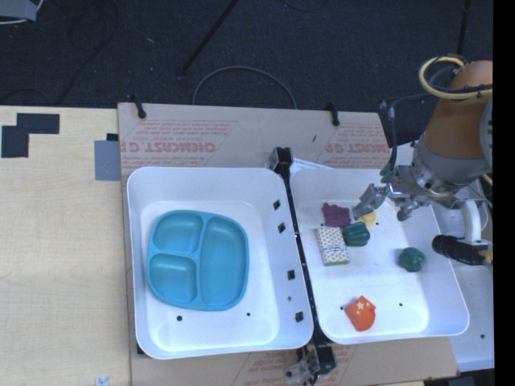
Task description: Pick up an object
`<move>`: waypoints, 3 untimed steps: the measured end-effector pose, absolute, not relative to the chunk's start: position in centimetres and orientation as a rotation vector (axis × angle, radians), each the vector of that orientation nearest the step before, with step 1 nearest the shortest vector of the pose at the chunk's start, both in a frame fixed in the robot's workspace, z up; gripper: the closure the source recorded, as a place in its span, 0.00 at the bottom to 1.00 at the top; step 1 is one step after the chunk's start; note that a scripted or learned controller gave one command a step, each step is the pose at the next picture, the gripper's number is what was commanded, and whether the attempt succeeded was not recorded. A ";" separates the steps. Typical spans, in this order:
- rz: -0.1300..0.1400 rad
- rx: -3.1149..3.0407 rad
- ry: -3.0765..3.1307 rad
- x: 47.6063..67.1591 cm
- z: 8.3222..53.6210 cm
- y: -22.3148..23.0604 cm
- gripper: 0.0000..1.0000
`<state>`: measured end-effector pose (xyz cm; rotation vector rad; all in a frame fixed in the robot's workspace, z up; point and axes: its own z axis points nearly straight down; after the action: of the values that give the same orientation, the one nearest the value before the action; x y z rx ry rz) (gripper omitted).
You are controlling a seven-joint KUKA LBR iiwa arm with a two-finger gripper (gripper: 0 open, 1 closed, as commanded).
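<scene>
In the right bin [451,316] lie a purple piece [335,213], a small yellow piece [368,218], a dark green piece [356,235], a patterned box [331,245], a teal-green lump [411,259] and a red-orange piece [361,314]. My gripper [387,203] hangs over the upper part of this bin, just right of the yellow piece. It is open, its two fingers spread apart with nothing between them. One fingertip [370,199] sits right above the yellow piece.
The left bin [161,187] holds a blue divided plate [198,259]. A black divider [291,240] runs between the two bins. Cardboard [201,139] lies behind the bins, and a wooden bench top [56,248] stretches to the left.
</scene>
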<state>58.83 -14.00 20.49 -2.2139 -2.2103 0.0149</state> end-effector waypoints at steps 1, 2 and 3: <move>0.003 -2.219 -2.220 59.1 21.3 -14.0 0.00; 0.006 -2.216 -2.218 59.2 16.9 -13.8 0.00; 0.007 -2.216 -2.216 58.7 12.3 -13.1 0.00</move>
<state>58.66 -13.06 12.33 -2.2164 -2.2163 0.0066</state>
